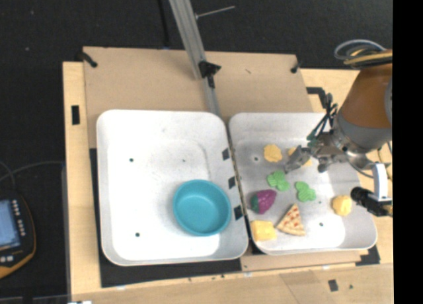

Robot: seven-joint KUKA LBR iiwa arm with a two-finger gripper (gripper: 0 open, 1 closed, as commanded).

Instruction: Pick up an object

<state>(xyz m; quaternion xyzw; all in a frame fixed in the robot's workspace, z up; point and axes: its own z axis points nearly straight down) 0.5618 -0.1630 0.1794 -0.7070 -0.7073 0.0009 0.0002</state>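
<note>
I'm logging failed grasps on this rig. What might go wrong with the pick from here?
The gripper sits low in the right bin among crowded toy foods: it may nudge the yellow piece or green clover shape aside. It could also close on nothing between them.

The arm (370, 108) is reaching in from the right over the right bin (251, 131) — its orange band is sitting above the bin's right edge, the grey wrist angling down and leftward. The gripper (301, 157) is hanging low over the bin's upper middle — its fingers are too blurred to read.
</note>
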